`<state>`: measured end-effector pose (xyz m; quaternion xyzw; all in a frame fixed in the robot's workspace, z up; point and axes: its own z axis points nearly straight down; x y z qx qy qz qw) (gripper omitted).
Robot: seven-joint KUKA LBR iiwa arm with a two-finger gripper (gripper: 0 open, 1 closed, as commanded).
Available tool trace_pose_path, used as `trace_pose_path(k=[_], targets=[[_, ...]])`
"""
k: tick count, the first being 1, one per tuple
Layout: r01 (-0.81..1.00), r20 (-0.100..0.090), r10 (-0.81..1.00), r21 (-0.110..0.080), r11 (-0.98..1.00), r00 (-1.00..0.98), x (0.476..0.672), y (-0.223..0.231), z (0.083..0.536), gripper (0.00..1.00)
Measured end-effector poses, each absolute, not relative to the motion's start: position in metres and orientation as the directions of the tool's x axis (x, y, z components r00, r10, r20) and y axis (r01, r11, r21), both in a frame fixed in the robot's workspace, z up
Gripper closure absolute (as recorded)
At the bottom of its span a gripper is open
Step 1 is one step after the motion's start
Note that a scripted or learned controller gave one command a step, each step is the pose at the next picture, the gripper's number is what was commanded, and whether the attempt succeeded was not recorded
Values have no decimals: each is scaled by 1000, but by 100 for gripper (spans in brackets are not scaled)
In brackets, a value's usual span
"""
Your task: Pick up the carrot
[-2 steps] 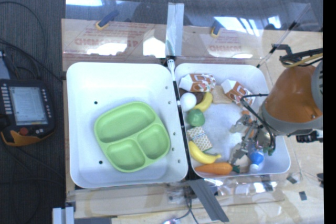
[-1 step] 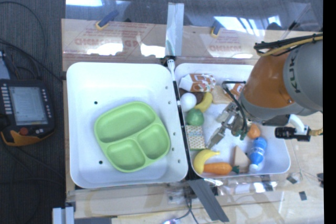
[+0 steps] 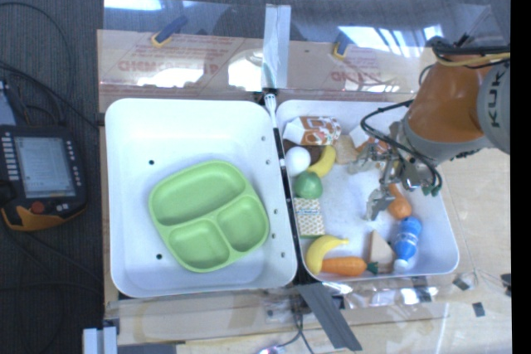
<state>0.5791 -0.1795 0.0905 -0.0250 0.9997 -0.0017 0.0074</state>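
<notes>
Reaching in from the right edge, grey arm w/ orange band [image 3: 448,108] hangs over the right bin [image 3: 444,249]. Left bin [image 3: 133,137], center-left, carries a green divided plate [image 3: 209,215]. Right bin is crowded: banana [image 3: 322,249] at bottom, green ball [image 3: 308,185] by the divider, blue bottle [image 3: 406,241] lower right. Pincer [image 3: 387,199] sits low at the bin's right-center, just beside a small orange piece [image 3: 401,207]; can't tell if open or closed. Carrot [image 3: 343,266] lies along the bottom rim, touching the banana, well apart from pincer.
</notes>
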Motion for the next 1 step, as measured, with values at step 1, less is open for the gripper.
trace_pose_path(k=[1], targets=[[89,-18,89,-2,996,-996,523,-188,91,0]])
